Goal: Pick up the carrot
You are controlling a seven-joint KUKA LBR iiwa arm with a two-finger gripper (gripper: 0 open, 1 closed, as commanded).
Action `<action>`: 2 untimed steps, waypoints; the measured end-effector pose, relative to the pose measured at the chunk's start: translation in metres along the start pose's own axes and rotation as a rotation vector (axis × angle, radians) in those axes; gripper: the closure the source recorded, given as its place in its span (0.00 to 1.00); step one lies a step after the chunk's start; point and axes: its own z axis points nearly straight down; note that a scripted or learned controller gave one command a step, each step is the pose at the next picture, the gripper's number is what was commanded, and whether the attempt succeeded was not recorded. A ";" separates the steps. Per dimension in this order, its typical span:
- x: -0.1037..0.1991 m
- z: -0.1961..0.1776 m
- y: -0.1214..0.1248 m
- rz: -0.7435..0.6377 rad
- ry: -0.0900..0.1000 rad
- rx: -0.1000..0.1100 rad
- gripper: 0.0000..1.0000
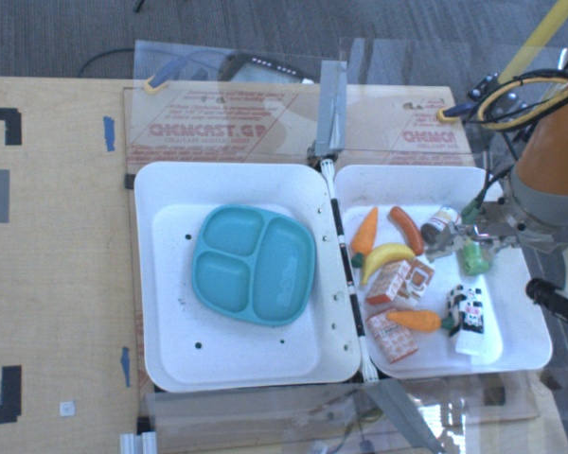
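An orange carrot (364, 231) with a green end lies at the left side of the right bin (525, 348), pointing toward the back. A second orange, carrot-like piece (417, 320) lies near the bin's front, between two small boxes. My gripper (470, 229) hangs over the right part of this bin, well to the right of both orange pieces. A green item (473, 257) sits just under it and a small silvery can (440, 224) lies to its left. Nothing orange is at the gripper.
The right bin also holds a banana (386, 256), a red-orange sausage (406, 228), two snack boxes (401, 282) (392, 337) and a cow-patterned white bottle (470, 318). A teal divided plate (255, 265) rests in the left bin (161, 282).
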 end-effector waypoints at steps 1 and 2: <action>0.007 0.064 -0.052 0.108 -0.003 -0.030 0.00; 0.000 0.073 -0.045 -0.099 -0.006 -0.049 0.00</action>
